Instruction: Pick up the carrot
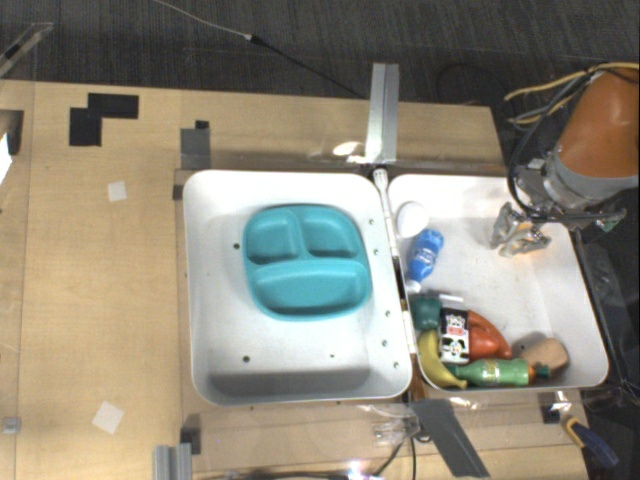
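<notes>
White plastic forms both shallow bins set side by side on the wooden counter (90, 298). In the left bin (215, 368) a teal divided plate (303, 259) is seen lying flat near the middle. The right bin (580, 308) holds a blue bottle with a white cap (420, 243) against its left wall, and a cluster in its near left corner: a banana (434, 364), a green bottle (497, 372), a small black-and-white box (455, 336), a tan rounded item (545, 352) (its kind cannot be made out) and the orange carrot (485, 338), lying just beside the box and above the green bottle. The tool (518, 230) is seen over the bin's far right part, well apart from the carrot; nothing is seen between its fingers, and how far they are parted cannot be told.
</notes>
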Controlling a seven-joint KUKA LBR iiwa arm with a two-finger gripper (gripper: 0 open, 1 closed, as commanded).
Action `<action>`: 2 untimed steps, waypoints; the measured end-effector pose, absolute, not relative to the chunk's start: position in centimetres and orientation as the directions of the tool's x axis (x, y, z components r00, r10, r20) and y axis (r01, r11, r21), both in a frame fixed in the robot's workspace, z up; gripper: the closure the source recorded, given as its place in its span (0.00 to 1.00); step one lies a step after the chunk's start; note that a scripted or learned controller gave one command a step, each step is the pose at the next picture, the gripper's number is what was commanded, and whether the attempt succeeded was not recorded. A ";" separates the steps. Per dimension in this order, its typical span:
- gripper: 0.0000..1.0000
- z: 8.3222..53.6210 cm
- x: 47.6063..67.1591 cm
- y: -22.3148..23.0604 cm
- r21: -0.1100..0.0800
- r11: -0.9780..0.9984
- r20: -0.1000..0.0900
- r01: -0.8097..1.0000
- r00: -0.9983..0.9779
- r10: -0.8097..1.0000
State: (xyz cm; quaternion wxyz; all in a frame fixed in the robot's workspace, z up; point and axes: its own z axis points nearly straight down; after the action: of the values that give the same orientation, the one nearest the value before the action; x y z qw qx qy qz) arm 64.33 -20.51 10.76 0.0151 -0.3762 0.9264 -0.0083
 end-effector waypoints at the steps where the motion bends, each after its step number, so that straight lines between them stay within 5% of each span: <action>1: 1.00 9.2 67.4 -14.5 -0.008 0.945 -0.018 -0.326 -0.945 -0.326; 2: 0.00 9.1 67.2 -14.7 -0.006 0.946 -0.010 -0.325 -0.946 -0.325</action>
State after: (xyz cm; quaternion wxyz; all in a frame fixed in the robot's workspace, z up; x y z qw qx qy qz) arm 67.19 -14.68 9.07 0.0052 -0.1648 0.9863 -0.0019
